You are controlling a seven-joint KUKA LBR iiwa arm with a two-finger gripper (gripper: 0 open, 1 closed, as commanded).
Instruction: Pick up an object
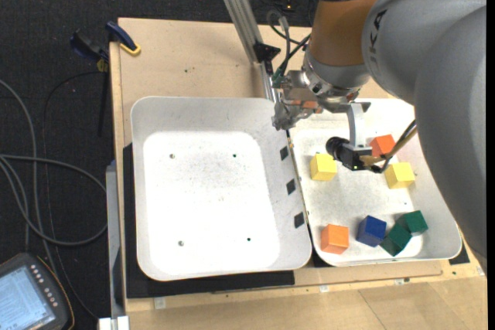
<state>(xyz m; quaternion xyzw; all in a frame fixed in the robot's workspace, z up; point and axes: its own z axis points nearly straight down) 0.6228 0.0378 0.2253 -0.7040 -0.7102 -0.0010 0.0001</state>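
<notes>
Your two-finger gripper hangs over the far left corner of the right shallow white plastic bin, and you can't make out whether it is spread or closed; nothing shows clamped in it. Inside that bin, you see one small yellow cube near its left wall and a second yellow cube toward its right side, with an orange-red cube just beyond. Along its near edge sit an orange cube, a blue cube and two dark green blocks.
</notes>
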